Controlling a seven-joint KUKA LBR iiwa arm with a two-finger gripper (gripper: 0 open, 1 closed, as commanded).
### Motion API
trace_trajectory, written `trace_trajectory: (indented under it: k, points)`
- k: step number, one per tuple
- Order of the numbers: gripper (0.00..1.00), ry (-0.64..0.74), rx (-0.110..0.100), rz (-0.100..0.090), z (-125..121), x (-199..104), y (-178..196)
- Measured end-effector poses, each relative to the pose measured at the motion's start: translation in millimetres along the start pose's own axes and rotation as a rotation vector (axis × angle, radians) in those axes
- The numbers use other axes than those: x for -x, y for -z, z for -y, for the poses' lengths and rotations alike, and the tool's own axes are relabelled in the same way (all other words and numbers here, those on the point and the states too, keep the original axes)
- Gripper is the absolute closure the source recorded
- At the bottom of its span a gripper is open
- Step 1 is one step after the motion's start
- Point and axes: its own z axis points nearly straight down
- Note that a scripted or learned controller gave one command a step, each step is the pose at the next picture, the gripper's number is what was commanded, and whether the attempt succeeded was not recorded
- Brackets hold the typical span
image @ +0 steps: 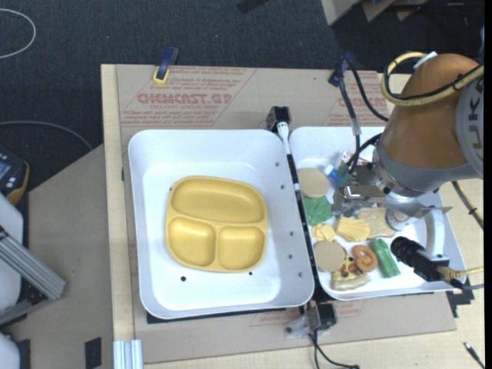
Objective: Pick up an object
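A yellow three-compartment tray (217,223) lies in the left white bin (146,206). The right bin (307,138) holds several toy foods: a tan round piece (312,181), a green piece (316,208), yellow cheese-like pieces (352,230), a brown cookie (329,254), a pizza slice (350,275), a small donut (364,258) and a green pickle (386,258). My gripper (351,193) hangs low over the middle of the right bin, above the yellow pieces, under the orange wrist band. Nothing shows between it and the food.
The two bins meet at a shared rim (296,206) running down the middle. A yellow-handled clamp (164,66) sits on the cardboard bench top behind the left bin. The arm's bulk covers the right bin's far right part.
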Motion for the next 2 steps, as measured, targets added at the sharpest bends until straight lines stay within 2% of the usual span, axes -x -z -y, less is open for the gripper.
trace_trajectory:
  k: [1,2]
  points:
    - [1.00,-0.001,-0.003,0.000,-1.2,5.5,-5.4]
    - [1.00,0.002,-0.002,-0.001,9.6,-11.0,-7.2]
